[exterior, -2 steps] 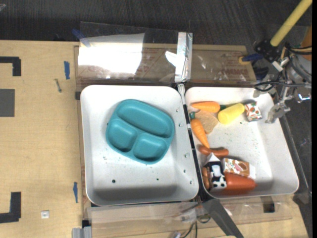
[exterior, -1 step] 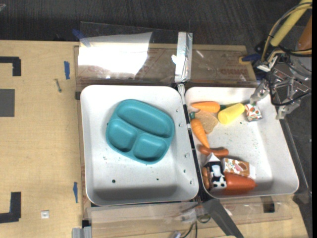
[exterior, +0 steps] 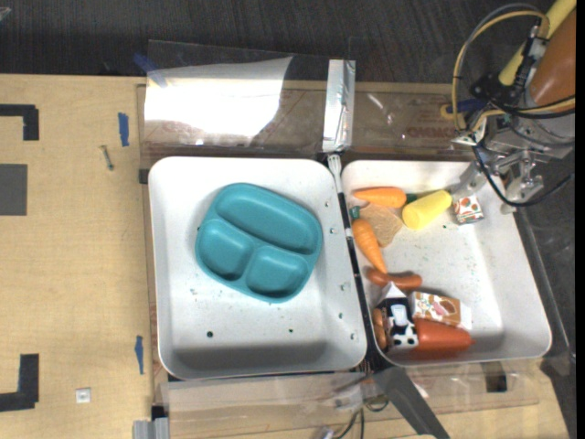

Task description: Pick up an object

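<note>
The shallow white right-hand bin (exterior: 512, 282) holds the toys; the yellow plastic lemon-shaped piece (exterior: 427, 209), near its upper edge, looks the easiest target; the metal two-finger gripper (exterior: 505, 170) hovers at upper right, its opening impossible to tell; descend squarely over the lemon.

A divided plate (exterior: 260, 240) lies in the left bin (exterior: 174, 327). Right of that plate, the right bin (exterior: 512, 291) holds carrots (exterior: 370, 245), a small box (exterior: 468, 209) and a carton (exterior: 437, 308).
</note>
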Action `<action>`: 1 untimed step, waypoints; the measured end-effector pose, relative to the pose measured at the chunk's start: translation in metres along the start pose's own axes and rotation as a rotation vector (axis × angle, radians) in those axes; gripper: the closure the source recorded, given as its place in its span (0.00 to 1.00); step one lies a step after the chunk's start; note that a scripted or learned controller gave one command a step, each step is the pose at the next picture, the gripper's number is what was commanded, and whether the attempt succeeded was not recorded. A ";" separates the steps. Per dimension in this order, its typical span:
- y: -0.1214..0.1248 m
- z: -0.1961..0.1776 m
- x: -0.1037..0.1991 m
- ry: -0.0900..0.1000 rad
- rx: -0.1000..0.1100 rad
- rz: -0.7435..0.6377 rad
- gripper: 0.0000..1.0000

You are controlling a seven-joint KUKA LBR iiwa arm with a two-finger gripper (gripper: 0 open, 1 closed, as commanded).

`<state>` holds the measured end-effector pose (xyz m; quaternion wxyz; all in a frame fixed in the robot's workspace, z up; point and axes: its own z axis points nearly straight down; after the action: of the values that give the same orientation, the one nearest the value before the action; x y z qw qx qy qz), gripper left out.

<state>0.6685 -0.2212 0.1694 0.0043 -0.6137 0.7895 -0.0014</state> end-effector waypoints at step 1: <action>0.094 0.029 0.005 0.001 -0.006 -0.060 0.00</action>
<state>0.5760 -0.2029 0.1392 0.0021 -0.6370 0.7709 0.0005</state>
